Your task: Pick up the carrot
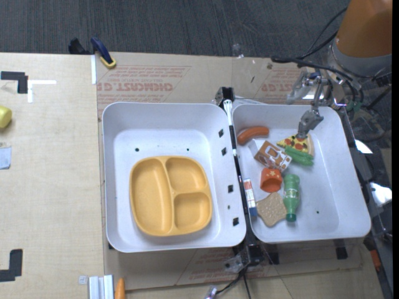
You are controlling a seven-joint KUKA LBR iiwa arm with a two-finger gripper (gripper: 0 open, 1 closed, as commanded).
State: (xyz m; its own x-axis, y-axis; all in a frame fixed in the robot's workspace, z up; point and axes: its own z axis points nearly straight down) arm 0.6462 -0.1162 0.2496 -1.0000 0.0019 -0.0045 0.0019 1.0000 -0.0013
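The carrot appears as a short, stubby orange piece in the middle of the right bin. It lies between a brown-and-white box and a slice of bread. My gripper hangs over the back part of the right bin, just above a pizza slice. It is up and to the right of the carrot and well apart from it. Nothing shows in its grasp.
A red-orange sausage lies at the right bin's back left. A green bottle stands right of the carrot, and a green piece lies under the pizza. The left bin holds a yellow divided plate.
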